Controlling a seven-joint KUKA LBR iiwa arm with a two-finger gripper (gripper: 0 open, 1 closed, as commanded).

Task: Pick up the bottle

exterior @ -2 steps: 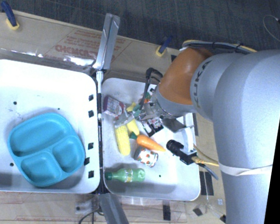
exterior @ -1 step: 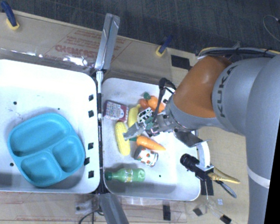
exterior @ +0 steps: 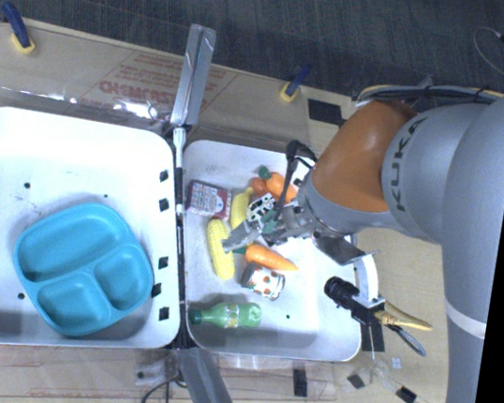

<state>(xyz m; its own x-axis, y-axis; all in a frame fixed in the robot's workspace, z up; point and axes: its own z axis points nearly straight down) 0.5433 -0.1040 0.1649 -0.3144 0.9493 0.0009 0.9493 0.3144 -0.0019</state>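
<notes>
A small green bottle lies on its side near the front wall of the right bin. My gripper hangs over the middle of that bin, above the toy food and well behind the bottle. Its tip sits between a yellow corn cob and an orange carrot. The bottle lies apart from the gripper, with nothing touching it.
The right bin also holds a red-labelled packet, an orange piece and a small white-and-red item. A blue divided tray lies in the left bin. Tools rest on the right bin's right edge.
</notes>
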